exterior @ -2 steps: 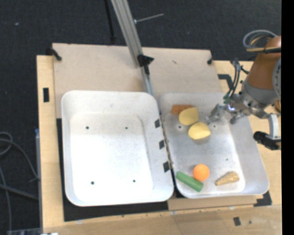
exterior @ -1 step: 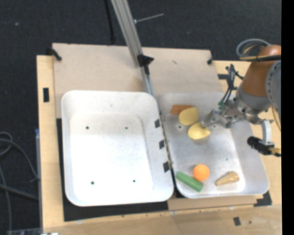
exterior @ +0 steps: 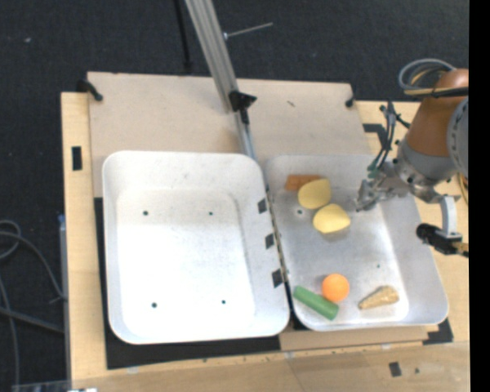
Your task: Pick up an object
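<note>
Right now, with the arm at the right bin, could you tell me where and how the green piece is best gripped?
Probably across its narrow middle, coming straight down. The green piece is a short stick lying flat and slanted near the right bin's lower-left corner. Its right end almost meets the orange ball, so fingers closing across the width, toward the left end, look safest. The gripper is at the bin's far side.

bench [exterior: 171, 104]: holds two bins side by side
left bin [exterior: 188, 247]: left half of bench, touching right bin along its edge
right bin [exterior: 408, 243]: holds all items
wedge [exterior: 301, 183]: far left of right bin, partly behind chip
chip [exterior: 314, 193]: just in front of wedge
lemon [exterior: 331, 219]: near side of chip, mid bin
ball [exterior: 336, 287]: near part of bin
stick [exterior: 315, 302]: near left corner, beside ball
cone [exterior: 379, 297]: right of ball
gripper [exterior: 367, 196]: over bin, right of chip
pole [exterior: 216, 55]: behind bins, slanting
</note>
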You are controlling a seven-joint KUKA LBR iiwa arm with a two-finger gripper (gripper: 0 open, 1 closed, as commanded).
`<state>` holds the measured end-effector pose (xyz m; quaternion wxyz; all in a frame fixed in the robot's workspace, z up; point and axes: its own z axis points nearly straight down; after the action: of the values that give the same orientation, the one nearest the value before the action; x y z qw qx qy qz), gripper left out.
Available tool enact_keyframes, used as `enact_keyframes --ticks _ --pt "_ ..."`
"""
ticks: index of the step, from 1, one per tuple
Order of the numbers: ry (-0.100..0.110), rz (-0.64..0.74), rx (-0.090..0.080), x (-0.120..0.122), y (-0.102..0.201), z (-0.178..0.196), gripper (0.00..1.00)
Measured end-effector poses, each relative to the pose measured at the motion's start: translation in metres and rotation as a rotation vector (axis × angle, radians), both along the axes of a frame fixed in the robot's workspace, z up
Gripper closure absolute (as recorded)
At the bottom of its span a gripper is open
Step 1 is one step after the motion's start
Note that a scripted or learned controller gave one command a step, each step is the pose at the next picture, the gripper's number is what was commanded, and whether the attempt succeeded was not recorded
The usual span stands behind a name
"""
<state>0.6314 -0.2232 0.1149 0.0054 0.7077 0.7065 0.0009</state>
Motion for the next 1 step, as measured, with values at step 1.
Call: enact_keyframes --ticks 1 --pt "0.002 0.001 0.004 0.0018 -0.0017 0.0444 1.00"
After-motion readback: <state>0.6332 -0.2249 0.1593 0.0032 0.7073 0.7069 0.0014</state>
